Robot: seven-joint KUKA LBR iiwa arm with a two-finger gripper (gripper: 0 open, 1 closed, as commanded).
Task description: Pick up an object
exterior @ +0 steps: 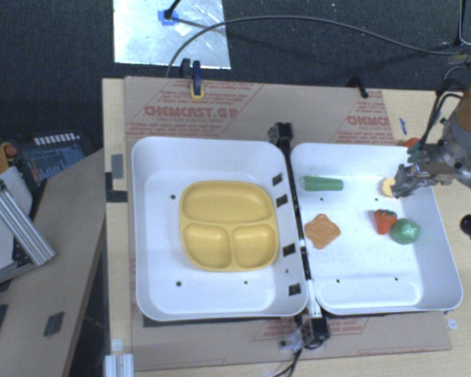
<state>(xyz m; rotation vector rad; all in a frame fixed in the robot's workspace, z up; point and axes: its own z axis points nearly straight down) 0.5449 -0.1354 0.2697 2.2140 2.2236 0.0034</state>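
Yellow and small, the round piece (pixel 388 186) you want sits at the right bin's (pixel 361 289) far right side, touching the gripper (pixel 403 184), whose tip comes in from the right over the bin wall. You cannot tell from this camera whether anything is pinched.

Count five loose objects in that bin: the yellow piece, one green cylinder (pixel 323 184) near the far wall, one orange flat cracker-like piece (pixel 322 231) toward the divider, one red strawberry-like toy (pixel 385 221), and one green ball (pixel 404 232) touching it, both just nearer you than the gripper.

You see one yellow three-compartment plate (pixel 228 225) in the left bin (pixel 153 210).
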